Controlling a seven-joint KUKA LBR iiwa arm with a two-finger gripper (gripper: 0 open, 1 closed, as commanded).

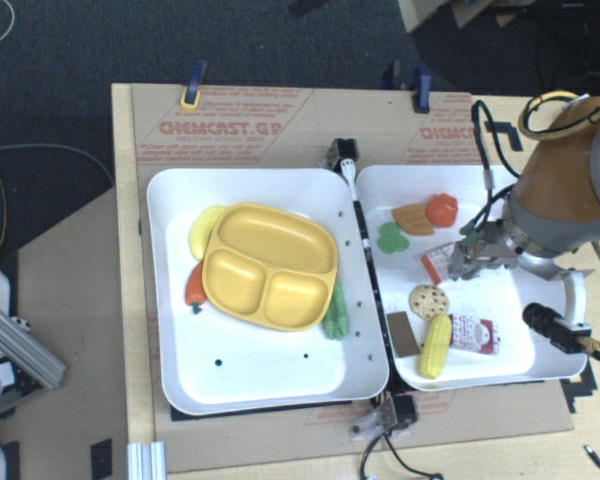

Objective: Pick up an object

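Resting on cardboard-covered bench (280, 118), two white bins (180, 268); dark carpet (180, 18); gripper (468, 263) grip unclear.

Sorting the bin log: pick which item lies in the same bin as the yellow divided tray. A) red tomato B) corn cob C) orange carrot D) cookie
C: the orange carrot lies at the yellow divided tray's left edge in the left bin.

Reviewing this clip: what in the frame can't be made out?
- Gripper: finger state unclear in the camera view, the wrist covers it.
- Red packet: partly hidden beneath the gripper; contact can't be judged.
- Yellow item, carrot, green vegetable: each partly hidden under the yellow tray.
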